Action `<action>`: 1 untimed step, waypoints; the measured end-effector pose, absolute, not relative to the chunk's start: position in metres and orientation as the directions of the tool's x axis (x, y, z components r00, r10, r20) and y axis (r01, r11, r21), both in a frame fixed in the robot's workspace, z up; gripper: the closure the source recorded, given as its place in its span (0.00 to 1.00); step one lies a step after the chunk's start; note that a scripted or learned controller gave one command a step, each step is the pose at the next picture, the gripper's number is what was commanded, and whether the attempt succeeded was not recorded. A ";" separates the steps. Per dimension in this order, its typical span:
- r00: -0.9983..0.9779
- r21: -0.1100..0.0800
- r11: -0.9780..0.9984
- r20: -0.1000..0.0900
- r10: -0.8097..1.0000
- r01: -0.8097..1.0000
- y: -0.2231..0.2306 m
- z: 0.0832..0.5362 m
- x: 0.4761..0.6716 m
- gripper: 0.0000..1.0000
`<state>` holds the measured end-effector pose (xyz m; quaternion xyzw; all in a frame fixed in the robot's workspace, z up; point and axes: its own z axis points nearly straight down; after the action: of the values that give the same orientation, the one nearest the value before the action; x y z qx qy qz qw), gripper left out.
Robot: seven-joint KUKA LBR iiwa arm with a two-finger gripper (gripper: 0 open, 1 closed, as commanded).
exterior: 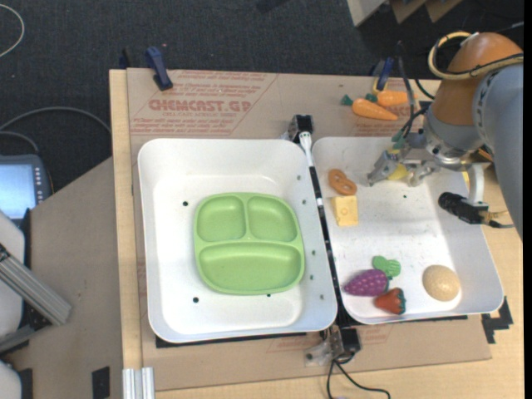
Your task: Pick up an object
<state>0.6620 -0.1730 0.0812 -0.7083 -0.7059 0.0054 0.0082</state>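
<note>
My gripper (401, 166) hangs low over the far end of the right bin (416, 223), under the grey arm with the orange band. A small yellow thing (408, 172) shows right at the gripper; whether it is held I cannot tell. To its left lie an orange-brown toy food (341, 181) and a yellow cheese block (347, 211). At the near end sit purple grapes (366, 283), a green piece (386, 266), a red strawberry (391, 301) and a beige egg-shaped piece (440, 282).
The left bin (166, 181) holds a green divided plate (248, 243). A toy carrot (374, 108) lies on the cardboard behind the right bin. A black part on a cable (461, 206) hangs over the right bin's right side.
</note>
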 end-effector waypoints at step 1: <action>0.002 -0.019 -0.002 0.004 1.000 1.000 -0.177 0.081 0.662 0.00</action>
<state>0.6622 -0.1773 0.0812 -0.7079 -0.7062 0.0053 0.0081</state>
